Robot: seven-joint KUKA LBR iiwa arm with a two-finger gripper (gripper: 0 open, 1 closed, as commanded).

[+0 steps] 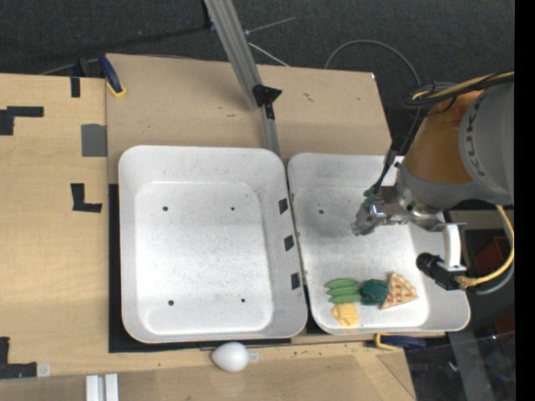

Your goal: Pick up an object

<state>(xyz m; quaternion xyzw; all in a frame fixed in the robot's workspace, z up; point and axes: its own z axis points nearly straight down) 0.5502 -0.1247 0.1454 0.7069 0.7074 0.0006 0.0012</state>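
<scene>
Along the front edge of the right bin (334,182) lie a green pea pod (340,287), a dark green broccoli piece (373,291), a yellow piece (345,313) and a pizza slice (400,291). My gripper (365,224) hangs over the middle of that bin, behind these toys and apart from them. Nothing shows between its fingers.
The left bin (201,241) sits beside the right one. A white egg-like ball (230,357) rests on the bench just outside the left bin's front edge. A grey pole (238,44) slants in from the top to the bins' shared rear edge.
</scene>
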